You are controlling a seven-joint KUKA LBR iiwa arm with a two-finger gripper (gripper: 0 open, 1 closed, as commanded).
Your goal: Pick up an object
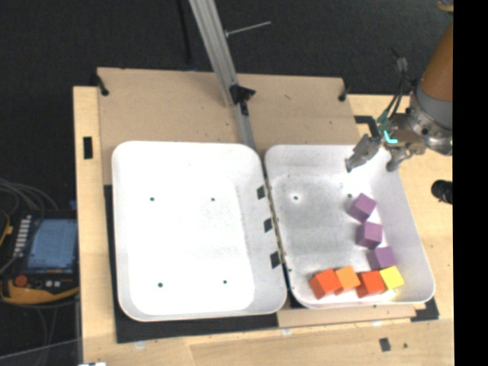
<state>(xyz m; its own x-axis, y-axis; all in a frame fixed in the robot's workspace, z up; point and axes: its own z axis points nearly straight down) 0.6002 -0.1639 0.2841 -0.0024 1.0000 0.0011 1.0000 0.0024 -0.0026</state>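
I see the left bin lying bare white, its rim touching the right bin along the middle seam. In the right bin the blocks crowd the near right corner. An orange block and a lighter orange block sit touching, then a red-orange block and a yellow block sit against the near rim. Three purple blocks climb the right side: one, one, one just above the yellow. The bin's left half and far end are open floor. My hand hangs over the far right corner, fingers spread, nothing between them, well apart from every block.
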